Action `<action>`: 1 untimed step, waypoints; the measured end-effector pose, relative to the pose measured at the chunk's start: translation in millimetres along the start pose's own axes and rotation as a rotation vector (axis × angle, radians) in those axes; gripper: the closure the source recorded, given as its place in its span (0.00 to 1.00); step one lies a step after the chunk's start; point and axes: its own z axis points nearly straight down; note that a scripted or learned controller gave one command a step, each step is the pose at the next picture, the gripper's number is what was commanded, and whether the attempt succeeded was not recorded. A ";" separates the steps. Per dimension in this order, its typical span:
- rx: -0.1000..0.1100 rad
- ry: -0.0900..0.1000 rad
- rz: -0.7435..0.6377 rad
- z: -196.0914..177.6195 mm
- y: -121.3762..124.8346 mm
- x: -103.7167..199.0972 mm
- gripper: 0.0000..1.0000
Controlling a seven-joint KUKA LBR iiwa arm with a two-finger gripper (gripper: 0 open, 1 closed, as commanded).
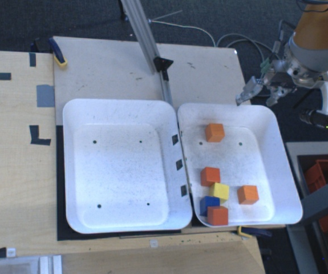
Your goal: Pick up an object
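Hovering above the far right corner of the right shallow white bin (278, 153), the two-finger gripper (260, 94) has its fingers spread apart, holding nothing. Inside that bin lie an orange cube (214, 132) alone, then an orange cube (210, 176), yellow cube (219, 191), blue cube (208, 204) and orange cube (218, 215) clustered, another orange cube (247, 194) nearby.

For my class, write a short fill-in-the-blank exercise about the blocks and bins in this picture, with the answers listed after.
1. All the blocks lie in the ____ bin as the camera sees it.
2. The one yellow block touches an orange block and a ____ block.
3. The number of blocks in that bin is ____.
4. The tool hangs above that bin's far ____ corner.

Answers: right; blue; six; right
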 end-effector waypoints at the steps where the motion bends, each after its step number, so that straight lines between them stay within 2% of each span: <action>1: 0.008 0.003 0.000 146.4 7.3 33.7 0.00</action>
